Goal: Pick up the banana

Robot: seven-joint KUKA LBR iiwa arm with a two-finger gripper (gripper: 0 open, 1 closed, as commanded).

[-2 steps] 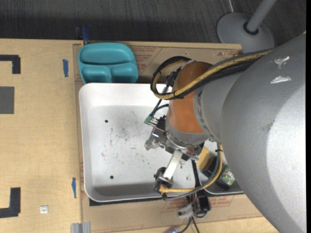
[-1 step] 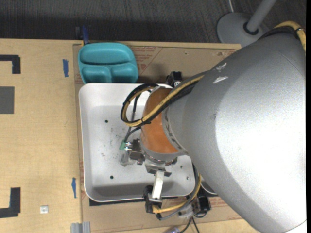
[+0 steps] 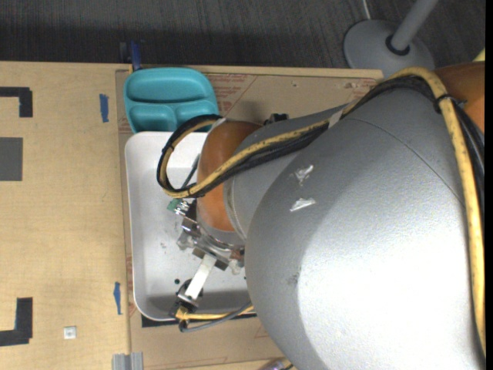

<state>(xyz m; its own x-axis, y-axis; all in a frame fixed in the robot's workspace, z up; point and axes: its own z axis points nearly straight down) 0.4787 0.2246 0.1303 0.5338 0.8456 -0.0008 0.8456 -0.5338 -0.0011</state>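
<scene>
**Reference: bin (image 3: 146, 206).** All positions are given relative to this white bin.

**Arm.** The arm (image 3: 362, 230) enters from the right and covers the bin's right portion and its right rim. The orange band (image 3: 219, 176) lies over the bin's centre, toward the far side. A cable loop (image 3: 171, 156) from the arm hangs over the far-left part of the bin floor.

**Gripper.** The gripper (image 3: 189, 236) is over the bin floor, left of the orange band and nearer the near rim than the far one. Its state cannot be told, because the wrist hardware is seen end-on and blurred.

**Banana.** Its position cannot be told. The arm hides much of the bin.

**Edges.**
- Left rim: visible along its whole length and well apart from the gripper.
- Near rim: visible at the near-left corner, then passes under the arm.
- Far rim: overlapped by a teal tray (image 3: 169, 99), which sits at the bin's far-left corner and extends beyond the rim onto the bench (image 3: 62, 206).

**Open room.**
- Inside the bin, a bare strip of floor runs along the left rim from the tray down to the near-left corner. A few small dark specks lie on it near the gripper.
- Left of the bin, the bench is flat and bare, apart from blue tape marks (image 3: 104, 106) close to the left rim and black marks (image 3: 15, 102) toward the bench's left edge.
- Beyond the bin's far side, past the bench edge, there is dark floor (image 3: 231, 14). A grey stand base (image 3: 373, 45) is at far right.
</scene>
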